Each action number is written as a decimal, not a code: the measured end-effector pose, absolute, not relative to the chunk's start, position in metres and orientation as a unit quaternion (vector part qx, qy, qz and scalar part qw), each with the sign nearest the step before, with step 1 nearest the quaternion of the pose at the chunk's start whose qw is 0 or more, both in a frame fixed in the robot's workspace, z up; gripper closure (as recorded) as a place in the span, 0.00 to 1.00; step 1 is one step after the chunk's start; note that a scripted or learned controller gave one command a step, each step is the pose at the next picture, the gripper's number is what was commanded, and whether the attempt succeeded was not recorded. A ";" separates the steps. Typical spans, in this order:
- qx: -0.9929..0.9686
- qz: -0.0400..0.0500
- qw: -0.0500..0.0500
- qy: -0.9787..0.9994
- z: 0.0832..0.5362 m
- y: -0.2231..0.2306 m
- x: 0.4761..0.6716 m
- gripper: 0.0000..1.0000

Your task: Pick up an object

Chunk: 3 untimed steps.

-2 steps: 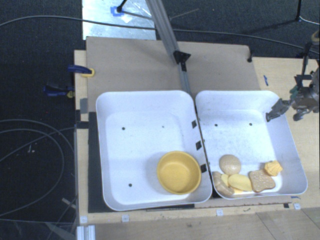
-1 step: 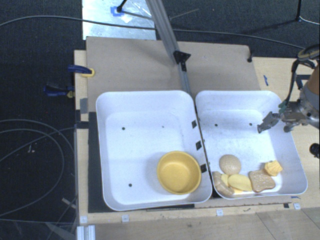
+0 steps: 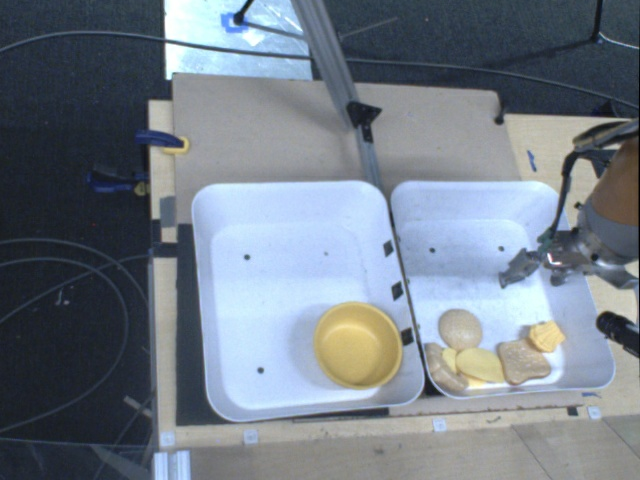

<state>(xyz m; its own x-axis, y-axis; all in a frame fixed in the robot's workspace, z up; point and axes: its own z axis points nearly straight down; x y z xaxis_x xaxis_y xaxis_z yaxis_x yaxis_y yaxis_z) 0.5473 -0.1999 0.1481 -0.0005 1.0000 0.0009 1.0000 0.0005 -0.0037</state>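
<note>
Your gripper [image 3: 538, 268] hangs over the right bin [image 3: 470, 208], near its right wall, with its fingers spread apart and nothing between them. The food pieces lie in a cluster toward the bin's near edge: the round bun [image 3: 460, 327] sits down and to the left of the gripper, while the ridged yellow piece [image 3: 545, 336] lies almost straight below it in the view and looks the nearer target. From here, you would likely move toward the near rim before descending.

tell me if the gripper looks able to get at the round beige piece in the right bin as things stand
Probably yes. The gripper hangs over the right bin, and the round beige piece lies uncovered, though other food pieces crowd its near side.
</note>
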 end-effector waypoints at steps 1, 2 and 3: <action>-0.707 0.001 0.001 -0.707 0.096 -0.199 0.547 0.00; -0.707 -0.001 -0.002 -0.707 0.109 -0.200 0.549 1.00; -0.707 -0.001 -0.002 -0.707 0.157 -0.202 0.542 1.00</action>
<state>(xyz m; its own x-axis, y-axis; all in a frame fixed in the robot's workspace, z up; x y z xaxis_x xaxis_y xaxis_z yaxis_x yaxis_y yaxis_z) 0.5419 -0.2015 0.1566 0.0011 1.0000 -0.0017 1.0000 -0.0011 0.0045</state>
